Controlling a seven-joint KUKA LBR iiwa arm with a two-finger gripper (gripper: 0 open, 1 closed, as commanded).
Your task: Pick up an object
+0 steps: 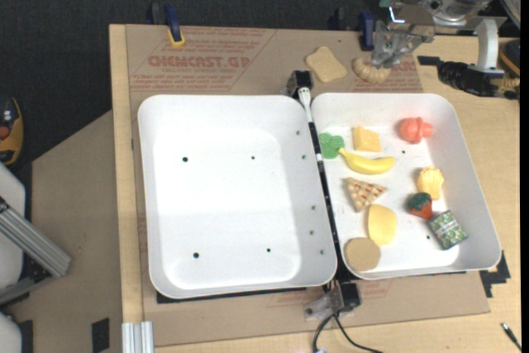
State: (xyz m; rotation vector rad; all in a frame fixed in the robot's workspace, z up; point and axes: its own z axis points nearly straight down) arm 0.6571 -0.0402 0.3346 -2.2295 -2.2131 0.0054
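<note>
Nearest object to the hand: a small tan, curled piece, lying on the brown board outside both bins, just beyond the far rim of the right bin. Beside it, toward the left, a toast-shaped piece, also on the board. The hand sits low over the curled piece, touching or nearly so; nothing can be seen between its fingers, and whether they stand apart or together cannot be told from this angle. Arm comes in from the upper right, orange band above the wrist, wrist pointing roughly straight down. Other candidates all lie in the right bin: green piece, yellow block, banana, pink-red item, pizza slice, pale yellow oval, tan round disc, yellow ridged piece, red-and-green item, green can. Left bin holds no objects. Risks, as judged: the curled piece is small and low, so the fingers may close above or beside it and come up with nothing; a glancing contact could nudge it across the surface toward the bin rim or the toast piece; pressing down too far could jam the fingertips against the board.
</note>
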